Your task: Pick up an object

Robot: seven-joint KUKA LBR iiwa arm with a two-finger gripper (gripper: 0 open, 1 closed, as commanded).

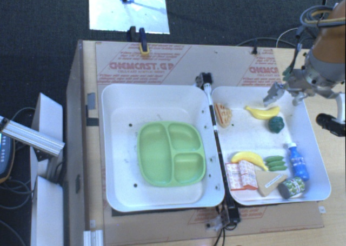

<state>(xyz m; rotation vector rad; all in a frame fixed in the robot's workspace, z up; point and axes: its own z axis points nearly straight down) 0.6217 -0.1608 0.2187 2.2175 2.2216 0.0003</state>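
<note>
My fingers (pixel 285 94) hang over the far edge of the right bin (pixel 319 147), spread apart with nothing between them — one tip reaches down-left toward the bin floor, the other sits nearer the rim.

The closest thing to them is a banana (pixel 263 112), just below and a little left of the lower tip, apart from it. It lies flat on the bin floor with its long axis running roughly left to right, the right end curling up toward me. It is plain yellow, smooth, gently curved.

Just beside it, toward the near side, sits a dark green lump (pixel 277 125). Further down the bin lie a second banana (pixel 250 159), a green pod (pixel 274 163), a blue bottle (pixel 297 163) with a white cap, a red-and-white packet (pixel 241 177), a tan wedge (pixel 268 184) and a small green can (pixel 292 187). An orange ridged piece (pixel 223 114) rests by the left wall.

The left bin (pixel 121 104) holds a green tray (pixel 171 153) with three compartments. Both bins sit on the tabletop (pixel 162 64).
</note>
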